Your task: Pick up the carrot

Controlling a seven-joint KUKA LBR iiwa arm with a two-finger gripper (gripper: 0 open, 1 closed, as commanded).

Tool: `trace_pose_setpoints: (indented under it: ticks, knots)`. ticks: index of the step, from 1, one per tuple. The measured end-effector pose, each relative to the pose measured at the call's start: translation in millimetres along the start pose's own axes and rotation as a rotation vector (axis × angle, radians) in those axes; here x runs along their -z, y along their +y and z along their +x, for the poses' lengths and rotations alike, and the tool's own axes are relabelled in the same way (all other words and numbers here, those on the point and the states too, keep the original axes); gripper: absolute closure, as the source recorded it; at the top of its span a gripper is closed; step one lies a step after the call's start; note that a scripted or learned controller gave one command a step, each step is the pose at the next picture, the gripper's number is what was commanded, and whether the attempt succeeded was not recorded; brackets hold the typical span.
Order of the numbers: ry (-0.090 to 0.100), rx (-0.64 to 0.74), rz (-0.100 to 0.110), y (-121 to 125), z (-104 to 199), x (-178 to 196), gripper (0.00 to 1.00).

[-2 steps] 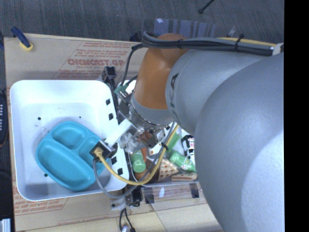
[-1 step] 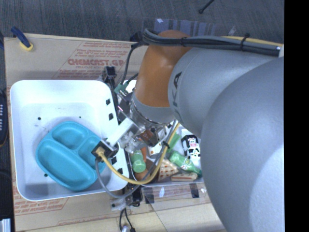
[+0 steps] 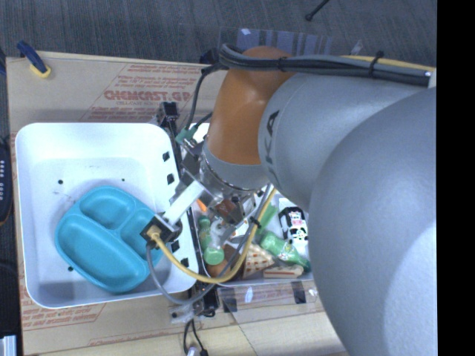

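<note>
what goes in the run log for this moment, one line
arm: over right bin | gripper: amid toys, state unclear | carrot: not identified | left bin: blue tray

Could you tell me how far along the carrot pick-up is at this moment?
Done: the arm has reached down over the right bin, with the end effector low among the cluttered items there. In hand: nothing I can confirm; the wrist hides the grasp, and I cannot single out a carrot. Left: securing and lifting it. The blue tray sits in the left bin.
</note>
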State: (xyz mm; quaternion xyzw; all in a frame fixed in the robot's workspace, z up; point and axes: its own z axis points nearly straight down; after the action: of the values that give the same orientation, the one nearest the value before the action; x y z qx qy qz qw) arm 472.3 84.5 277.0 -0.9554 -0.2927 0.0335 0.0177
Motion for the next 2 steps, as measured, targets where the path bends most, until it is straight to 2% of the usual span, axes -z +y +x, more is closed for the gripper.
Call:
trace_pose_setpoints:
  ticks: [1,2]
  knots:
    - [-0.006,0.018,0.006,-1.8,0.0,8.7,1.0]
    - [-0.006,0.019,0.006,-2.0,0.0,8.6,0.0]
